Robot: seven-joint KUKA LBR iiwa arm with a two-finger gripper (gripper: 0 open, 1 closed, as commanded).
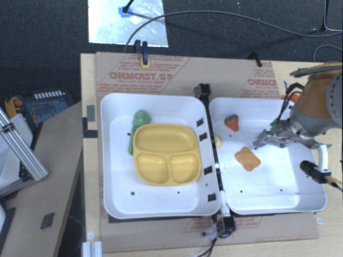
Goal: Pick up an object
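Camera view shows the gripper low over the right bin, fingers spread and grasping nothing — the orange piece lies just beside it, the strawberry farther off. A descent here likely closes on bare floor, or nudges the flat piece aside.

Grey arm with an orange band and dark metal tool.

End effector low, pointing left
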